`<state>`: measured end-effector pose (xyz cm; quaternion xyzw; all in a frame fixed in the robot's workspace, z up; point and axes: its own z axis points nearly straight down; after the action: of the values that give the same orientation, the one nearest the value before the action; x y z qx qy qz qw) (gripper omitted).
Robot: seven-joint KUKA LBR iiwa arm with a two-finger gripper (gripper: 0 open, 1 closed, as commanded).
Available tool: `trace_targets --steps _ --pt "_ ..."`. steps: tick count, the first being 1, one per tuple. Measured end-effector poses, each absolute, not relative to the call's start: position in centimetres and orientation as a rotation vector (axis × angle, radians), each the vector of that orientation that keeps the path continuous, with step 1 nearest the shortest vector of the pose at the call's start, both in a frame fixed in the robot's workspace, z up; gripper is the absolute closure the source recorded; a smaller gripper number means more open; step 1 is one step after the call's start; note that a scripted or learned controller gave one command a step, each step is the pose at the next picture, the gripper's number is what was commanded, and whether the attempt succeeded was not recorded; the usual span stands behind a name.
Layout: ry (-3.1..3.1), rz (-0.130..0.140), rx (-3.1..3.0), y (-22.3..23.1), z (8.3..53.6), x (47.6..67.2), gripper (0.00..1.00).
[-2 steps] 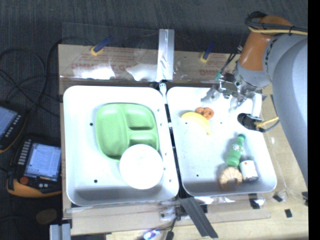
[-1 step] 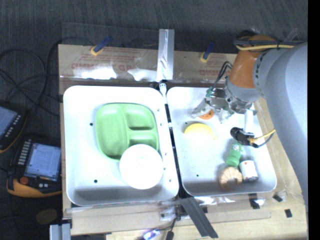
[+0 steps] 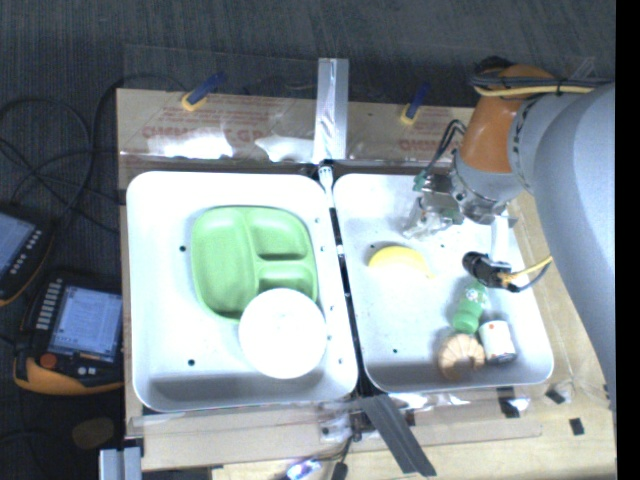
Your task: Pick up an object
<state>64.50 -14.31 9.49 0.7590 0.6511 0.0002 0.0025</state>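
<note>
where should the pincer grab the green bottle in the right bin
Grip the green bottle across its middle, coming straight down from above. It lies on its side on the bin floor, long axis running toward the near wall, so its narrow width suits the pincer. The white can sits close by its lower end, so stay higher up.

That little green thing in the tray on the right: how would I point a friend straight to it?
Start at the right-hand white bin and look towards its near right corner, where three small things cluster. The green bottle is the farthest back of them, the only green one, above a tan shell-like piece and a white can.
</note>
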Motion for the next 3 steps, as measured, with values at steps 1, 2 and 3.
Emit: trace_targets --steps 1,2,3 --pt "2.042 0.000 2.381 -14.3 9.5 64.5 0.00" --pt "2.141 0.009 2.290 -17.7 8.8 63.4 0.00" --pt "2.595 0.006 1.744 -14.6 8.9 60.9 0.00"
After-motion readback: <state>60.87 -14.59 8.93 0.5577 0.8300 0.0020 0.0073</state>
